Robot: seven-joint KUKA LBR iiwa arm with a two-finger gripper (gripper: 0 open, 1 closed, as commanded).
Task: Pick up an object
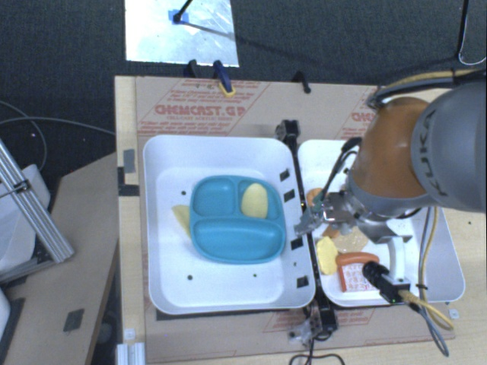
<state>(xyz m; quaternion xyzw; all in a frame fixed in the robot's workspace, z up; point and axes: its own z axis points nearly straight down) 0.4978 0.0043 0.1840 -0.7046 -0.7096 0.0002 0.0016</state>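
Observation:
My gripper [340, 233] hangs low over the left part of the right bin [449, 280], under the grey and orange wrist. Just below it lie a pale yellow piece [326, 255], a red sausage-like piece [358, 259] and a red and white packet [351, 278]. A small orange item [313, 196] peeks out near the bin's left wall. In the left bin [163, 204] sits a blue divided plate [228, 234] with a yellow oval item [255, 201] in its upper right compartment. A flat yellow piece [181, 217] sticks out from under the plate's left edge.
A black divider with clips [295, 204] runs between the two bins. Cables [430, 322] trail from the arm across the right bin's lower corner. A shiny sheet [181, 21] lies beyond the bench at the back. A metal frame [27, 204] stands at the left.

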